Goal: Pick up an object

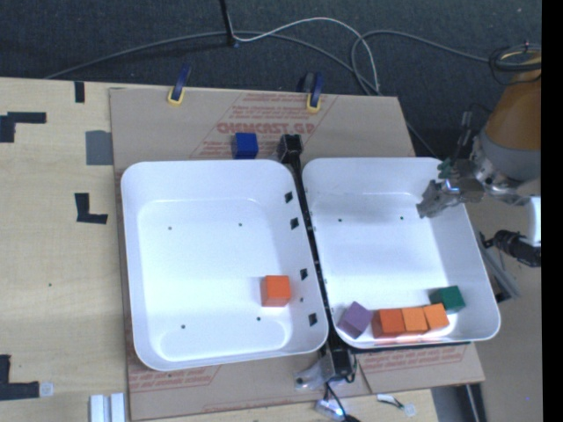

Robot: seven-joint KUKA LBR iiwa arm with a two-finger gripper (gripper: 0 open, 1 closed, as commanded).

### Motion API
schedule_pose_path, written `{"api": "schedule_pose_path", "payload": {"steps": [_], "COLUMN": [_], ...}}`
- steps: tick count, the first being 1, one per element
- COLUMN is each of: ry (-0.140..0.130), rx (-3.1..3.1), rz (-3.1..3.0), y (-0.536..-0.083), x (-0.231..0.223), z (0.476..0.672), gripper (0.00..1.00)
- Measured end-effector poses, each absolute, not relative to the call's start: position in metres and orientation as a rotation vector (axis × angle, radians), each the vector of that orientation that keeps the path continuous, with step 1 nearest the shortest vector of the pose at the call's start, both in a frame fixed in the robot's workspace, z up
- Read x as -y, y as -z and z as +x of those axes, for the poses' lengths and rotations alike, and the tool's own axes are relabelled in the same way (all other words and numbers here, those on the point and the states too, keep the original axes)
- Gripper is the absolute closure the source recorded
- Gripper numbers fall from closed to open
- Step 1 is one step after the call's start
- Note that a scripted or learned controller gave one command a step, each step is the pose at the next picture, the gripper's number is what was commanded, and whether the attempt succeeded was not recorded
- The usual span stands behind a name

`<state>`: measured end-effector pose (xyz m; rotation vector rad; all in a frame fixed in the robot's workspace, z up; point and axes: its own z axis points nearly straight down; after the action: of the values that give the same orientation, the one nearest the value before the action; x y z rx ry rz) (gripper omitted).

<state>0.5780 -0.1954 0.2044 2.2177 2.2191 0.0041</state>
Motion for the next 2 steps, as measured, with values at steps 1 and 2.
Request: {"api": "schedule_pose_path", "payload": {"steps": [1,2], "ry": [-0.003,-0.002], "rx": [-2.220,-2.227], "rz": [2.219,2.217], "y": [-0.250,-0.255], "x": [0.195,0.138], "z": [0.578,0.572], "gripper": [1.00,1.00]}}
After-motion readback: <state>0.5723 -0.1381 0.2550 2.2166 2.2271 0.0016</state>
